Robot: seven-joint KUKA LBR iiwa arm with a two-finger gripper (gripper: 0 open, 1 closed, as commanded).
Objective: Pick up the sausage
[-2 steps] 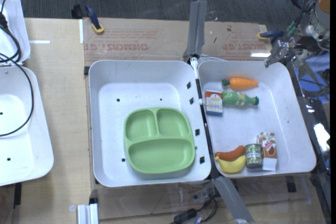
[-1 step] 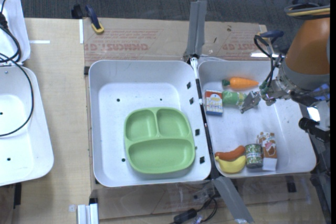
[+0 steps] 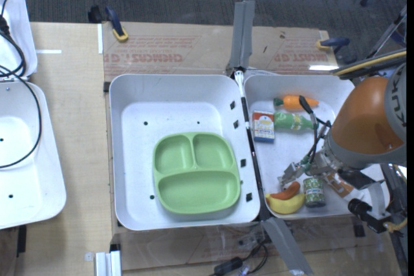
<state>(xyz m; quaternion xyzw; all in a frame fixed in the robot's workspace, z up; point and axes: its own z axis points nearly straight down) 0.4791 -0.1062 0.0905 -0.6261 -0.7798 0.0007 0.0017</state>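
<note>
Nothing's picked up yet, so the whole grab is still ahead of you. The sausage (image 3: 289,191) lies in the right bin (image 3: 330,82), down at its 7 o'clock corner, resting against the banana (image 3: 285,204), with the can (image 3: 314,191) at its 3 o'clock. The gripper (image 3: 295,171) hangs just beside it, sausage at its 6 o'clock. Honestly can't tell if it's spread or clenched.

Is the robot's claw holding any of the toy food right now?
I can't tell. The gripper sits low in the right bin, just above the sausage and banana, but a grasp isn't visible.
</note>
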